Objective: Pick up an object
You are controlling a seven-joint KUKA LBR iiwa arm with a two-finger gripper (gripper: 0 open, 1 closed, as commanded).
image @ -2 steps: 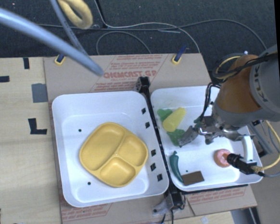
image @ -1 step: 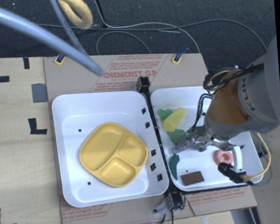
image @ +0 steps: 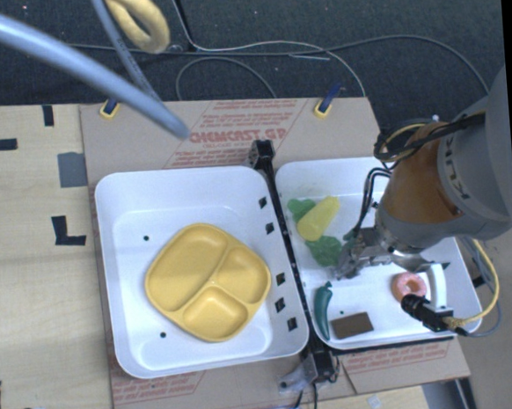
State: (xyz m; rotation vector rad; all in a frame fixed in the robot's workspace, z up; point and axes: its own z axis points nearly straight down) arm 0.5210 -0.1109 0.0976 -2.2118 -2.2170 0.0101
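A bench seen from above at a slant, with two shallow white bins side by side on a sheet of brown cardboard (image: 232,126). The left bin (image: 119,254) fills the centre-left of the frame and holds a yellow divided plate (image: 207,281) with three compartments, lying flat near the bin's middle. A black divider clip (image: 282,259) runs between the bins. The right bin (image: 381,335) sits centre-right. Near its upper left lies a yellow pepper-like toy (image: 318,218), touching green pieces (image: 327,249) above and below it. Along its lower left edge lies a dark teal curved object (image: 322,305), and just beside that, a brown rectangular block (image: 351,325). Further right, a pink and white ring-shaped item (image: 410,285) lies low in the bin. The grey arm with its orange band (image: 418,191) reaches in from the right, and the gripper (image: 359,260) hangs low over the bin's middle, next to the lower green piece; whether its jaws are apart or together cannot be made out
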